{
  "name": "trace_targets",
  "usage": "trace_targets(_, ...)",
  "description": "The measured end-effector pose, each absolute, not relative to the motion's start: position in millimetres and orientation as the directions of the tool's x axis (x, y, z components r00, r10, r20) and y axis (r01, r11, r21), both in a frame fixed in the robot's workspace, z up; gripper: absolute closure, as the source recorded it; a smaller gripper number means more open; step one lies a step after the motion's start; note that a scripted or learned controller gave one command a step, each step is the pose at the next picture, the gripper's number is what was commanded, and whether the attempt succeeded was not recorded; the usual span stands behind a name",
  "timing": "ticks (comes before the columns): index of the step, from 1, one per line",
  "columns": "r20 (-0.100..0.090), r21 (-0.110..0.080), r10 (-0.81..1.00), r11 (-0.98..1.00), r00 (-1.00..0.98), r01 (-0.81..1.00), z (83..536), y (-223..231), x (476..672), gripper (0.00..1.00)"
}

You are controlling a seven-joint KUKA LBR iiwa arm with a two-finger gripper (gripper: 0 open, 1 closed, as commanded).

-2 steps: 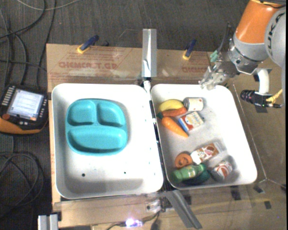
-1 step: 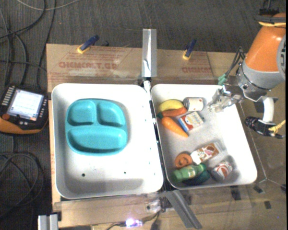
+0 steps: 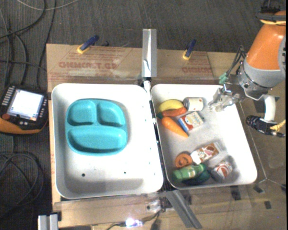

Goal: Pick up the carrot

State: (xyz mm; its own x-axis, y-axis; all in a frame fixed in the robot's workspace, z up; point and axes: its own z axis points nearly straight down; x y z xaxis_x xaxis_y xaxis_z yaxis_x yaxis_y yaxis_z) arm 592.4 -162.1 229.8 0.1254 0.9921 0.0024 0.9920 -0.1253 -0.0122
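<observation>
One carrot (image 3: 175,126) partly under banana (image 3: 169,105); pincer (image 3: 222,100) fingers blurred, unclear.

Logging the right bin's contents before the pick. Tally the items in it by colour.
Yellow: 1, the banana
Orange: 2, the carrot and a round orange piece
Green: 1, a green vegetable
Mixed-label packages: 4, a can, a small carton, a wrapped packet, a second can
Total: 8
</observation>
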Motion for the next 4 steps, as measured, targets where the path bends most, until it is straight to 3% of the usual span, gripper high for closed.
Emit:
trace_targets(1,0.0,-0.008,0.967,-0.254,0.254,0.967,267.7,-119.7,507.9,1.0)
trace_targets(2,-0.002,-0.008,0.98,-0.198,0.198,0.98,258.9,-45.3,484.1,1.0)
trace_targets(3,-0.007,-0.01,0.77,-0.638,0.638,0.77,180.7,-15.8,481.3,1.0)
trace_targets(4,-0.008,-0.004,0.763,-0.646,0.646,0.763,224.4,11.6,522.7,1.0)
